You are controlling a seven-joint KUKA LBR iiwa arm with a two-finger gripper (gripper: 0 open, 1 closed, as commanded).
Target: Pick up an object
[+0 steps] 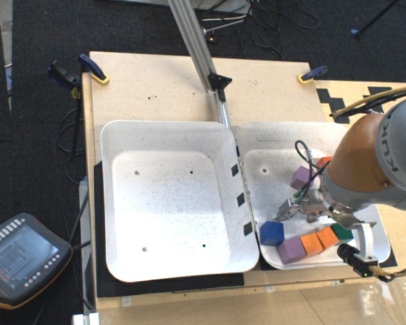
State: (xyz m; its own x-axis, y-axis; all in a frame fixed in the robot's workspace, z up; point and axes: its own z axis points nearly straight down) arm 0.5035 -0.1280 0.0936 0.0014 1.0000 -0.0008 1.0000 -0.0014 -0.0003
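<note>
My gripper [291, 210] hangs low over the right bin [264, 156], near its middle, under the orange-banded wrist. Just above it lies a purple block [300, 177], partly crossed by a black cable. A blue cube [271, 233] rests at the bin's front left. Beside it sit a second purple block [291, 250], an orange block [317, 241] and a green block [342, 233]. Another orange piece [323, 162] peeks out behind the arm. Nothing shows between the gripper's tips.
The left bin [115, 202] stands next to the right one. A metal pole [193, 36] slants down to the bins' shared rim. Clamps [93, 68] sit at the bench's back corners. A teach pendant [20, 259] lies on the floor at the left.
</note>
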